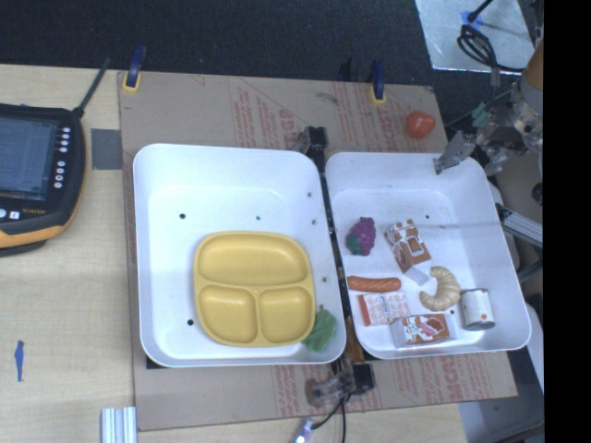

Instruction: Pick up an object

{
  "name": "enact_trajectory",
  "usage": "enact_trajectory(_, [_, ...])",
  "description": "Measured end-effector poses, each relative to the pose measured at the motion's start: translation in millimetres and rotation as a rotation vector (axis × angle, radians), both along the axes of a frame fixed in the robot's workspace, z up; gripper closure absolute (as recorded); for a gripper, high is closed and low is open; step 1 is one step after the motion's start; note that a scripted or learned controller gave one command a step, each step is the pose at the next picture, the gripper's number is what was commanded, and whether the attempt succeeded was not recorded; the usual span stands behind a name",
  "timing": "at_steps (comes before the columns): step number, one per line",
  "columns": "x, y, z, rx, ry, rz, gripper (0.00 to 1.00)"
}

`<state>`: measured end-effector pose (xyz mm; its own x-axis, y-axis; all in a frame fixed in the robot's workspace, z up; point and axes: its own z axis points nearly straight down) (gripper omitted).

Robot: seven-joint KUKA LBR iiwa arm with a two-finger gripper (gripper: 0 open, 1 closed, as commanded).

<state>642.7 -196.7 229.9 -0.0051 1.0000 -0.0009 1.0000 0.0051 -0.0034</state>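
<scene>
The right bin (480, 201) holds a purple grape bunch (361, 235), a sausage (374, 284), a croissant (441, 287), a small can (476, 308) and several snack packets (407, 242). My gripper (454, 158) hangs at the bin's far right corner, just over the rim and well away from all of them. Nothing shows in it. The arm comes in from the right edge behind it.
The left bin (185, 192) carries a yellow divided plate (254, 287) with a green leafy item (321, 330) at its near right corner. A red ball (420, 124) lies on the cardboard behind the right bin. A control pendant (32, 173) sits far left.
</scene>
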Motion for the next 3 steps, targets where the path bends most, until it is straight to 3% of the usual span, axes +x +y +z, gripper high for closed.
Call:
enact_trajectory(1, [-66,24,-114,-0.001,-0.008,-0.001,0.0])
enact_trajectory(2, [-11,79,-135,0.001,0.001,-0.001,0.0])
enact_trajectory(3, [-42,55,-138,0.0,0.002,0.0,0.0])
